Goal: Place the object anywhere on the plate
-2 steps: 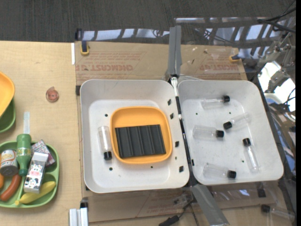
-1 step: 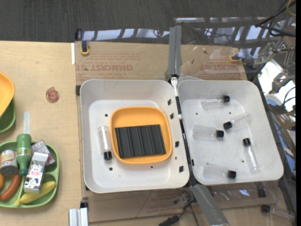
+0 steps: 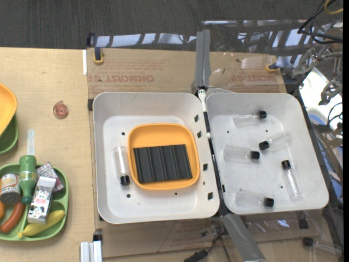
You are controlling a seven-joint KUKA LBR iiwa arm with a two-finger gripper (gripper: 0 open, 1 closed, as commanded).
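Left bin (image 3: 103, 146): orange plate (image 3: 163, 138) with dark ribbed centre; one clear vial (image 3: 120, 165) just beside the plate's left edge, lying flat, long axis running near-to-far, black cap toward the near side. Right bin (image 3: 305, 146): five clear capped vials, scattered, their transparent bodies hard to trace against white. Pincer: cannot tell its state.

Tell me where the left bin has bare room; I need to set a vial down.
Free: the left bin's floor in front of the orange plate. Crowded: the strip left of it, where a vial lies.
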